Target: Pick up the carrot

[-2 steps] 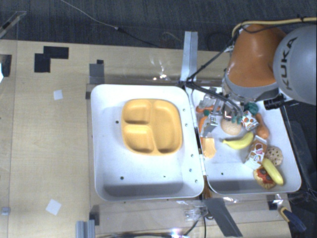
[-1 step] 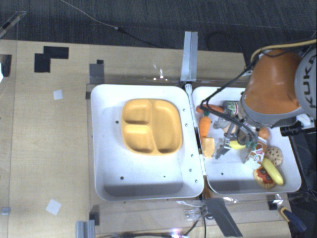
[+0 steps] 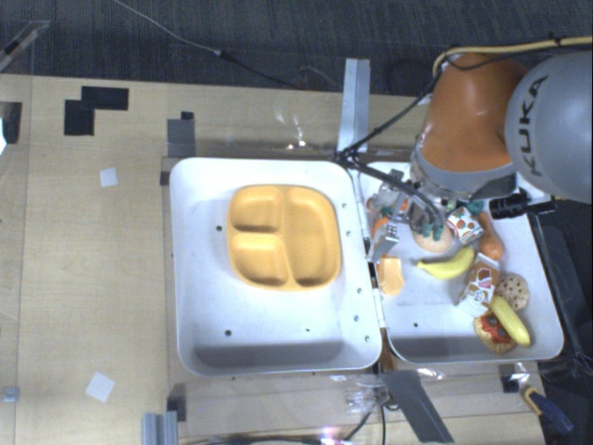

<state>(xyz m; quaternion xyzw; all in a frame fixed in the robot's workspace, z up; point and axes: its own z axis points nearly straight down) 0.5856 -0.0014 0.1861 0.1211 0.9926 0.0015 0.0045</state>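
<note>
My jaws (image 3: 400, 219) hang low at the right bin's (image 3: 547, 341) ten o'clock corner; I cannot tell their spread. The carrot (image 3: 492, 245) lies at three o'clock of them, touching a banana (image 3: 447, 265).

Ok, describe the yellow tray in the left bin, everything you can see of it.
The tray is a yellow-orange plate with rounded corners, smooth and plastic-looking. Raised ridges divide it into three compartments: two smaller ones stacked on its left side and one larger one on its right. All three hold nothing. It lies flat, right side up, on the floor of the left bin, a little above that bin's middle in the camera view and nearer its right wall. It touches only the bin floor, apart from the walls.
</note>
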